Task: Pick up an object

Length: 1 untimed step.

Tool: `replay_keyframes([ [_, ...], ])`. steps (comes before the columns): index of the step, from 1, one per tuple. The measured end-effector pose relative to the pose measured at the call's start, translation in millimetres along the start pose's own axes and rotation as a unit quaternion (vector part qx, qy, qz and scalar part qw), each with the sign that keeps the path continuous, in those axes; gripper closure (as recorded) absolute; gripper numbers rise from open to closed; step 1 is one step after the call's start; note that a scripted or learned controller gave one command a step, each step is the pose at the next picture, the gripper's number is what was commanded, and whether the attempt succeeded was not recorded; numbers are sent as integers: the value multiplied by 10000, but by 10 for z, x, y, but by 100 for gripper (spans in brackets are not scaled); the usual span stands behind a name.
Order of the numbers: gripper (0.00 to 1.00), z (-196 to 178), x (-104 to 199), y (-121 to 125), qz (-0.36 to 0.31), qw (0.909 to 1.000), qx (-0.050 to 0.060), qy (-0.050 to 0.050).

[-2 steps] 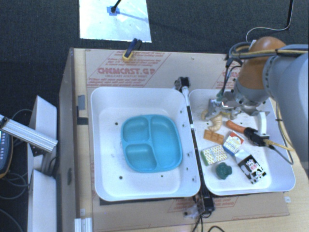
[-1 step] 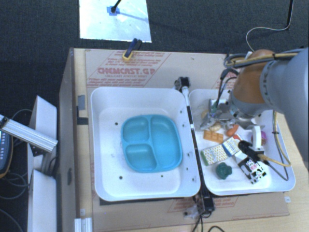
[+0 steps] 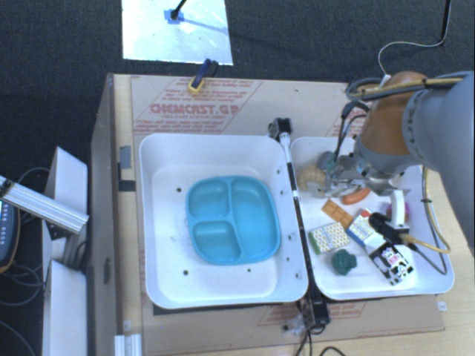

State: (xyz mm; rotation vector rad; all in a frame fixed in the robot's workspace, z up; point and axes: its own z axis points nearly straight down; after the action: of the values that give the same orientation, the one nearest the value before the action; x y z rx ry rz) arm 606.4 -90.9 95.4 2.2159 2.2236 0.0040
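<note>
My gripper (image 3: 333,175) is low in the upper left part of the right bin (image 3: 438,279). It sits between a beige lump (image 3: 308,175) on its left and an orange sausage-shaped thing (image 3: 357,196) on its lower right. The wrist hides what lies right under it. Nearer the front lie an orange flat card (image 3: 337,212), a patterned green-and-white pad (image 3: 329,237), a dark green ball-like thing (image 3: 343,261), a small white, blue and red box (image 3: 361,230) and a black-and-white spotted toy (image 3: 395,264).
The left bin (image 3: 159,169) holds a blue divided plate (image 3: 231,219). A black bar (image 3: 292,180) runs between the two bins. A pink-and-white thing (image 3: 401,208) lies at the right of the right bin, below the arm (image 3: 415,124).
</note>
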Motion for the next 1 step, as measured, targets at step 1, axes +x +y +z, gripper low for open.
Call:
replay_keyframes([
  [1,0,1,0,0,0,10000,-1,0],
])
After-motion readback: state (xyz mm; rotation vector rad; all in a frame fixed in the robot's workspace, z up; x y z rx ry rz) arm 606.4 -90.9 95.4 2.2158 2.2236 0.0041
